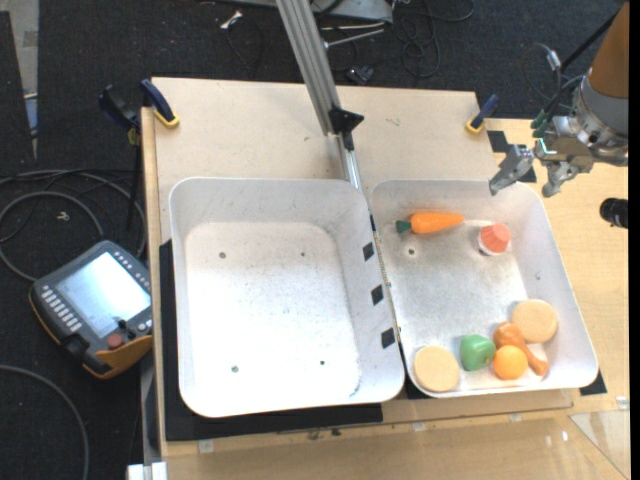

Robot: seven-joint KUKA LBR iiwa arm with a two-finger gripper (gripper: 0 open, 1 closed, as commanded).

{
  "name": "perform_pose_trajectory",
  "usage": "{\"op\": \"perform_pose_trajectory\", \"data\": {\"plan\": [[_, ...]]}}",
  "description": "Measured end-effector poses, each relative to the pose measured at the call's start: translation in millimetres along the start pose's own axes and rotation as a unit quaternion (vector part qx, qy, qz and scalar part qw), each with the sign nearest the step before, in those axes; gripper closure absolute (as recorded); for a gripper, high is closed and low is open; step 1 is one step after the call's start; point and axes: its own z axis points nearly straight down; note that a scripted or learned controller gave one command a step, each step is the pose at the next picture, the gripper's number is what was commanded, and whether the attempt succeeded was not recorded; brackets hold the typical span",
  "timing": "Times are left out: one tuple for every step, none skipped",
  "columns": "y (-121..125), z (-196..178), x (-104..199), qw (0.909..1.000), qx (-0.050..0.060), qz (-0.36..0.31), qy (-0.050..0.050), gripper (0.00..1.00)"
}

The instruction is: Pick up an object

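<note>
Hovering my gripper [533,171] with fingers spread apart, nothing between them, carrot [435,223] below-left of me, right bin [560,258] beneath.

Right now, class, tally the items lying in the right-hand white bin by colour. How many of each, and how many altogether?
Orange: 3, the toy carrot, an orange ball and an orange piece beside it
Tan: 2, round discs
Green: 1, a small green piece
Red and white: 1, a small round piece
Total: 7

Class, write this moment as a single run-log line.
hand: open, above right bin's far corner | holding: nothing | nearest: carrot, red-white piece | pick: not started
</note>
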Motion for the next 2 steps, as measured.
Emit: {"op": "perform_pose_trajectory", "data": {"plan": [[0.4, -2.3, 0.4, 1.0000, -0.001, -0.001, -0.001, 0.00], [5.6, 42.3, 2.5, 1.0000, 0.000, -0.001, 0.000, 0.00]]}}
